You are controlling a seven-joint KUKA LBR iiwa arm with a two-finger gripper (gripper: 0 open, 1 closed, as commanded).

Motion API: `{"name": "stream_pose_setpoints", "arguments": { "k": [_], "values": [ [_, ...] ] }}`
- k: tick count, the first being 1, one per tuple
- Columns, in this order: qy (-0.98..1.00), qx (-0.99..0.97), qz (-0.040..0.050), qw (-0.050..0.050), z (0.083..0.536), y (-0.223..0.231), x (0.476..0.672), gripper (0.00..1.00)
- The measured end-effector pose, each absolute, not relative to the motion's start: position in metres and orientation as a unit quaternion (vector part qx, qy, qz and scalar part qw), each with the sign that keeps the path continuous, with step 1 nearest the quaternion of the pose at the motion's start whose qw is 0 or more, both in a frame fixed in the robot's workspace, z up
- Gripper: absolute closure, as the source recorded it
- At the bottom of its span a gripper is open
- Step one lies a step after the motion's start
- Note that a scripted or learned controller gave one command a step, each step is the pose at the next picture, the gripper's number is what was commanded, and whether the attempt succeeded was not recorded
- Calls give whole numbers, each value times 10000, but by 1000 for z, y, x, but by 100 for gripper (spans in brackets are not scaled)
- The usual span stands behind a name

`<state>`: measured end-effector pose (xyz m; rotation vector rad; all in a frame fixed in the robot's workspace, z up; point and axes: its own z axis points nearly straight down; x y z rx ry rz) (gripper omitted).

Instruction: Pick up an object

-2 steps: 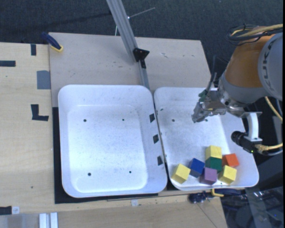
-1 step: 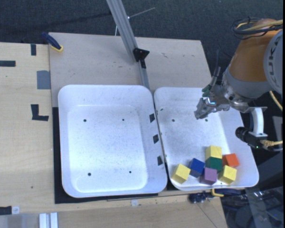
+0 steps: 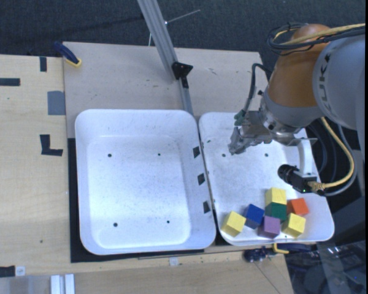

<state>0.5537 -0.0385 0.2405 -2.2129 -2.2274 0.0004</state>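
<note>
Blocks, the candidates for picking, lie clustered in the right bin [image 3: 216, 164], in its corner toward 5 o'clock. The cluster comprises a yellow block [image 3: 234, 223] at its 9 o'clock end, a blue block [image 3: 254, 215], a purple block [image 3: 271, 225], a green block [image 3: 276, 211], an upper yellow block [image 3: 275, 196], an orange block [image 3: 299, 206] and a lower yellow block [image 3: 295, 225]. Most appear to touch a neighbour; the yellow block at the 9 o'clock end stands slightly apart, with bare floor on three sides.

Pincer [image 3: 237, 144] hangs over the same bin near its 12 o'clock end, pointing toward 8 o'clock. Nothing is visible between its tips, and whether it is released or clenched cannot be told from this angle. The cluster lies from the pincer toward 5 o'clock, well apart from it, across bare bin floor. The blocks look like cubes, so no long axis governs the approach.

Surface: the bin floor is white, speckled and shallow-walled. Room: the free-standing yellow block probably offers the easiest grasp, whereas the packed blocks leave little space for a tip to enter. The bin wall close by the lower yellow block and the purple block may hinder a descent there. The left bin [image 3: 86, 164] lies toward 9 o'clock on the table [image 3: 24, 164].
</note>
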Motion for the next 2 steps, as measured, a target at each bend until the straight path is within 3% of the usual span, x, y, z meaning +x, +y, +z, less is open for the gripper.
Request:
{"name": "stream_pose_setpoints", "arguments": {
  "k": [2],
  "values": [
    [-7093, -7049, 6, 13, 244, 56, 536, 100]
  ]
}}
